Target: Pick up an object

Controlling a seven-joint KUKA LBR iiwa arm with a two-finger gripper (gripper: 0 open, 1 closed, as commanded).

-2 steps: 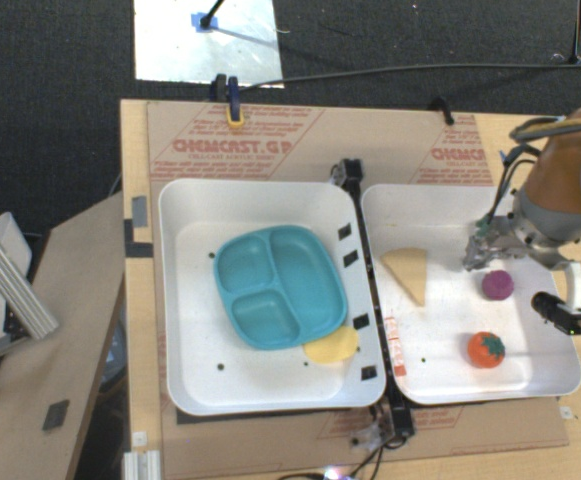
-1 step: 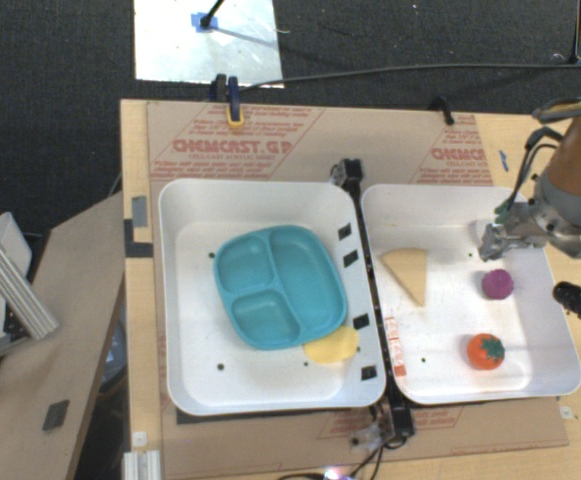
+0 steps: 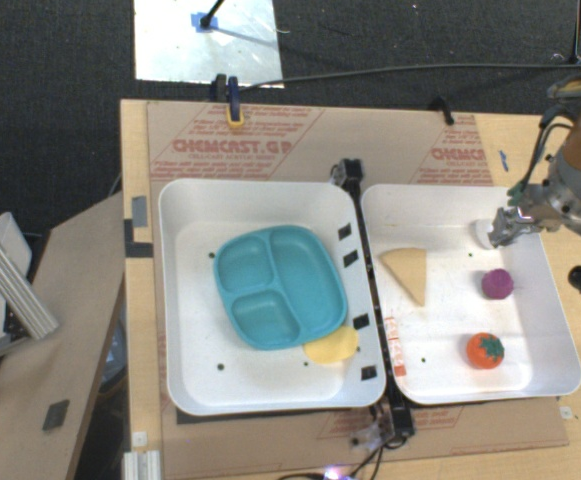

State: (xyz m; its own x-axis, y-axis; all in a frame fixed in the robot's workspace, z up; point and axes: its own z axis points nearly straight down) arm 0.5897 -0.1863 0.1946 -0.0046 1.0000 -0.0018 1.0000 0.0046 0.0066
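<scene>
Reaching in from three o'clock, my arm (image 3: 580,163) sits over the far right part of the right bin (image 3: 450,208), its orange-banded wrist high at the frame edge and the claw (image 3: 505,226) angled down toward nine o'clock, low over the bin floor near the rim. I see nothing held in the claw; from this slant I cannot tell how it stands.

Candidates lie in that bin: a tan wedge (image 3: 408,273) with its long axis running twelve to six, broad edge at twelve and tip toward six; a purple ball (image 3: 498,284) just at six o'clock of the claw; an orange fruit (image 3: 485,350) further toward six.

On the tabletop (image 3: 270,133), the left bin (image 3: 185,268) carries a teal divided tray (image 3: 278,286), long axis eleven to five, overlapping a yellow disc (image 3: 332,347) at its five o'clock corner.
</scene>
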